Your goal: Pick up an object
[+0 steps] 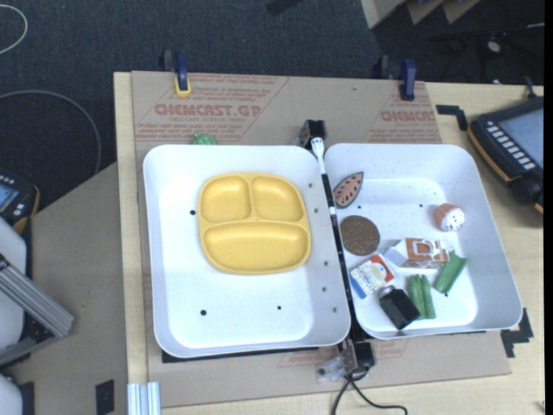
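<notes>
Camera view, green bean pods [421, 296] perhaps lying near-upright in frame, right bin [484, 197]

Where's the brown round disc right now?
In the camera view, the brown round disc lies in the right bin, near its left wall, just below the watermelon slice and above the small white packet.

**Bright Bins, Dark Floor**

The light is soft and even over the bench. The two white bins look very bright, and the left bin [173, 301] almost glows near its front. The yellow tray [254, 222] has a gentle shine. Shadows are small and faint, tucked beside the small things in the right bin [484, 206]. The floor at the top is dark. The picture is a little fuzzy and grainy.
</notes>
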Controlling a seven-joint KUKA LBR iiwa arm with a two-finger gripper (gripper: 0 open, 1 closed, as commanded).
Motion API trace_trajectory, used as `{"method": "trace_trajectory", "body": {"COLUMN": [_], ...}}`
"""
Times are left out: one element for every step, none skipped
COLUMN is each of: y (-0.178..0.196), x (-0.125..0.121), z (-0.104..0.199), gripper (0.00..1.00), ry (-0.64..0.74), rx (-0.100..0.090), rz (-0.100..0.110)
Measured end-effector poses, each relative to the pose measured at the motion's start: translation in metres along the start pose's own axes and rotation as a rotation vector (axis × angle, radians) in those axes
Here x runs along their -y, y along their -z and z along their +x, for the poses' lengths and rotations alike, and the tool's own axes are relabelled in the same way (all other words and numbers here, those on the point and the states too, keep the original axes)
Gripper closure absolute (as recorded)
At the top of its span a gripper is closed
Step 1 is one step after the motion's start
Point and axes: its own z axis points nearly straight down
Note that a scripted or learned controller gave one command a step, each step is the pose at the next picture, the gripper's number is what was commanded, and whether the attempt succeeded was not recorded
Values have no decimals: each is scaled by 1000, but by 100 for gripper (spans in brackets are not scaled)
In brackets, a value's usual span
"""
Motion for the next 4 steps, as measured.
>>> {"method": "trace_trajectory", "body": {"y": [93,88,99,99], "x": [0,0,-1,-1], "z": [1,1,1,1], "gripper": [100,0,100,0], "ry": [5,4,5,5], "rx": [7,3,7,6], "rz": [-16,-7,-12,-11]}}
